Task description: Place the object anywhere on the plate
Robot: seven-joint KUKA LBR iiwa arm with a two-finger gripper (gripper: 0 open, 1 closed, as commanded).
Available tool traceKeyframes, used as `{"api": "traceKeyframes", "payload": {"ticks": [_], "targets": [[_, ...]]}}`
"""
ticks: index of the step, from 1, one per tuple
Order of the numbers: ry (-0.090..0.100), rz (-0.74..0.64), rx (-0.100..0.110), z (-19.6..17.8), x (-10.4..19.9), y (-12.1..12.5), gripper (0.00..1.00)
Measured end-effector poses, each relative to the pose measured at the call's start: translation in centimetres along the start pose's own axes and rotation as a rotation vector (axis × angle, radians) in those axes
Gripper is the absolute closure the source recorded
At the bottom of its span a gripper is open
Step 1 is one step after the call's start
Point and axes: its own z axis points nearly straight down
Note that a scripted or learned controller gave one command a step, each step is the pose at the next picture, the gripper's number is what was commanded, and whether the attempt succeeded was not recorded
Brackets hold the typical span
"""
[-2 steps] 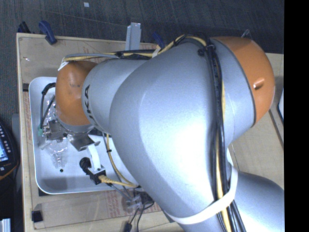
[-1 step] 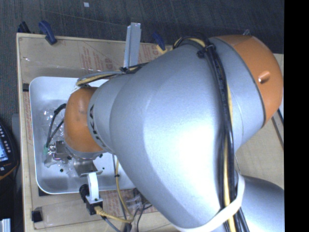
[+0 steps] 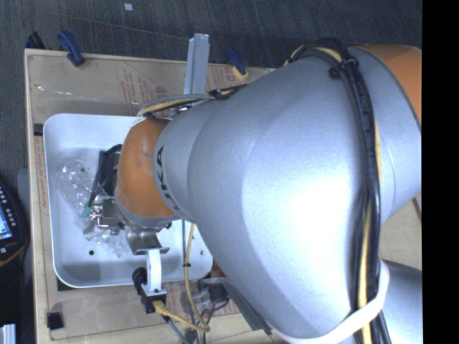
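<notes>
The grey arm [image 3: 287,192] with its orange band [image 3: 140,170] covers most of the view and reaches down into the left white bin [image 3: 54,131]. My gripper [image 3: 100,221] is low over the bin floor, partly hidden under the wrist. A clear, crinkled plastic object [image 3: 72,181] lies on the bin floor just left of the gripper, and a smaller clear piece [image 3: 115,246] sits below it. I cannot tell whether either one is the plate. A black part [image 3: 107,165] lies close against the wrist.
The bin stands on a wooden bench [image 3: 86,84] with blue clamps [image 3: 72,50] at its far edge and a metal post [image 3: 197,63] behind the bin. Cables [image 3: 188,299] hang near the front edge. A dark device [image 3: 7,224] sits at the left border.
</notes>
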Motion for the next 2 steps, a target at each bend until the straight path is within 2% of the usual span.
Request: {"api": "traceKeyframes", "payload": {"ticks": [1,2], "targets": [[-0.001,-0.004,-0.002,-0.9,0.0,0.1,1.0],[0.0,-0.102,0.003,-4.5,0.0,6.6,1.0]]}}
